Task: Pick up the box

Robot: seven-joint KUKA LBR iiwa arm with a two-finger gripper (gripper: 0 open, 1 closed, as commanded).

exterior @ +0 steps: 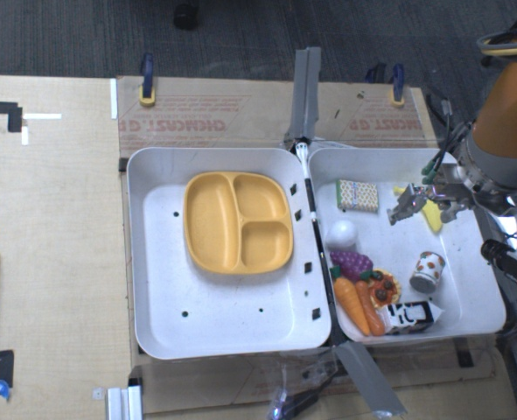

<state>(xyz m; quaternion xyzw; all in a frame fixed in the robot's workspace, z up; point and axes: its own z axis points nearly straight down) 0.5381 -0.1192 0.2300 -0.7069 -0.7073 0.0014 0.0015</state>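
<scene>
Lying low in the right bin (490, 318), closest to the viewer: black-and-white carton (411, 316), glossy and flat, just right of two orange plastic carrots (360, 307). Landmark chosen: the box (358, 196), a small rectangular pack with pale green and white pattern, resting flat at the upper left of that bin, near the divider. Below the box, a white smooth ball (341, 232), then purple grapes (354, 262), bumpy. Far below-right of the box, a small printed cup (427, 271), cylindrical. Right of the box, a yellow banana-like piece (432, 216), partly under the pincer (407, 206). Hangs just right of the box, apart from it, nothing visible between the metal fingers; open or closed cannot tell, too small and blurred. Probably approach stage. Good advice: shift left until centred over the box, turn so fingers span the short side, descend straight, close on cardboard walls gently, because thin card can crush or slide. Left of the box, across the divider, a yellow three-part plate (239, 222), matte plastic, in the left bin (153, 261) on the desk (48, 234)
</scene>
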